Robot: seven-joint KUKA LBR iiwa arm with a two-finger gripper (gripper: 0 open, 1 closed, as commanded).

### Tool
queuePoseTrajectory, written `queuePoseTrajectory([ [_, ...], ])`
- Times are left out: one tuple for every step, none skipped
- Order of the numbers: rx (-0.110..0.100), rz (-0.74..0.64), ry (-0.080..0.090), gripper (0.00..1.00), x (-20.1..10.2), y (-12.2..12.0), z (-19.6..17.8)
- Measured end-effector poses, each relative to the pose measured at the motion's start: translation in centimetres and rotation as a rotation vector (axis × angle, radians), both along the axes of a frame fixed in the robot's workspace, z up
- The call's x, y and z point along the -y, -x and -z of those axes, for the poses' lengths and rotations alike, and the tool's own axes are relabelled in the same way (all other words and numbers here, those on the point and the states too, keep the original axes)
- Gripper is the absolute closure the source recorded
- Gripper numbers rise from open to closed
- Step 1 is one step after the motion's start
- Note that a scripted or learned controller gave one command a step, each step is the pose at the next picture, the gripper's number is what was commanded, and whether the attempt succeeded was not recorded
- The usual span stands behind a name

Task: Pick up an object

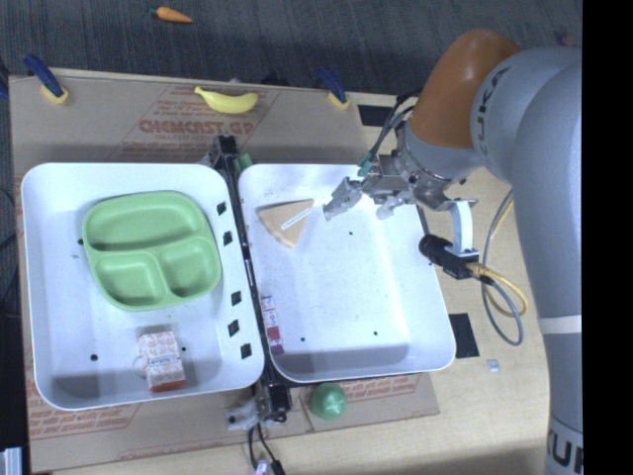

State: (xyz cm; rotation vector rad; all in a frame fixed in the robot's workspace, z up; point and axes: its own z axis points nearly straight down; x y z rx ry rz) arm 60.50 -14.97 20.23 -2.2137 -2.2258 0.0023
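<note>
While tool [334,206] hovered at wedge's [285,221] three o'clock (finger state unclear), flat wedge risked skidding toward bin wall [247,265].

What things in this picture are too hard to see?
- Gripper, camera view: small and blurred, so open or shut is unclear.
- Packet in the left bin: print too small to read.
- Arm: cut off by the bottom edge.
- Wedge: what it is made of is unclear.
</note>
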Motion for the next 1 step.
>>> queuePoseTrajectory([
  [-0.001, 0.0, 0.001, 0.0, 3.84, 7.67, 4.2],
])
